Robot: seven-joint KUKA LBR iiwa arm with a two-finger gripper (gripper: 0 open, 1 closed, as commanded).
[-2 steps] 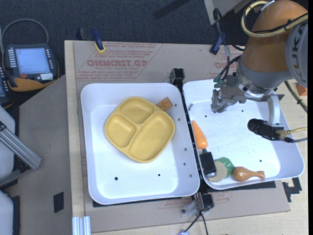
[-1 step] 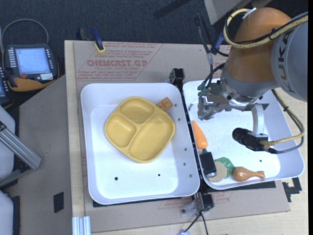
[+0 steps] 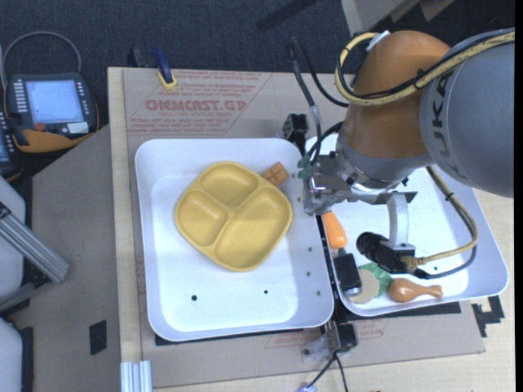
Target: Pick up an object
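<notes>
The arm hangs over the right bin (image 3: 482, 272), and its gripper (image 3: 320, 196) is low at that bin's left wall. Just below the gripper lies an orange carrot (image 3: 333, 229), close to it; whether they touch I cannot tell. Further toward the front lie a black rectangular block (image 3: 347, 273), a green piece (image 3: 377, 271), a pale round disc (image 3: 365, 289) and a tan drumstick (image 3: 413, 289). In the left bin (image 3: 163, 284) sits a yellow divided plate (image 3: 234, 215), with a small brown block (image 3: 275, 173) at its upper right edge.
The orange and grey wrist covers most of the right bin's back half. The wall between the two bins runs right by the gripper. A cardboard sheet (image 3: 204, 100) lies under both bins. A teach pendant (image 3: 51, 109) rests off the bench at far left.
</notes>
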